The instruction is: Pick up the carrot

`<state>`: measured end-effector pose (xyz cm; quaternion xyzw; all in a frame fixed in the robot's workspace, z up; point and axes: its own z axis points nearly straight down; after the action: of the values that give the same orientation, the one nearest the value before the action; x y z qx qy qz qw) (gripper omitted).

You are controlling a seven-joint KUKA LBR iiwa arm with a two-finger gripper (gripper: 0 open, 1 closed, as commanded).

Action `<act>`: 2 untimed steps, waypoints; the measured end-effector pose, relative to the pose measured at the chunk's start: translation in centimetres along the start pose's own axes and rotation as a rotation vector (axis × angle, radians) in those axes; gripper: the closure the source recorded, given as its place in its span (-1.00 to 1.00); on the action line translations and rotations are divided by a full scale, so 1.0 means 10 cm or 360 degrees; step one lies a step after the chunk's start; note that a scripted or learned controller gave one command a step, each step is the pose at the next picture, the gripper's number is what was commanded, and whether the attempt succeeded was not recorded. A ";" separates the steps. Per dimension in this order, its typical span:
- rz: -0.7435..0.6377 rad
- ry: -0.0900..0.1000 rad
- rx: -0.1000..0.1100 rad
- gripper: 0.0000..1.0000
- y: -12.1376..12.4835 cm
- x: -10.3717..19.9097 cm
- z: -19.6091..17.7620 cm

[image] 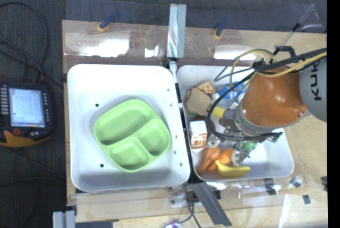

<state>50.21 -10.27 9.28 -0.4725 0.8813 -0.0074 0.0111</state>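
Wooden bench on dark carpet, centre frame. Left white bin with green three-compartment plastic plate. Right white bin, lower right: gripper low over clutter, claw state impossible to tell. Orange carrot just left of it, above yellow banana.

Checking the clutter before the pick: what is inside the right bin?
The right bin holds a carrot, a yellow banana-like item, a small carton and brown pieces. The arm covers the middle.
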 end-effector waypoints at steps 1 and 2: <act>-0.0166 -0.0005 0.0002 -1.00 0.04 0.04 0.00; -0.0167 -0.0009 0.0008 1.00 0.03 0.01 -0.10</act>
<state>49.88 -10.14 10.32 -0.5180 0.8552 -0.0089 0.0143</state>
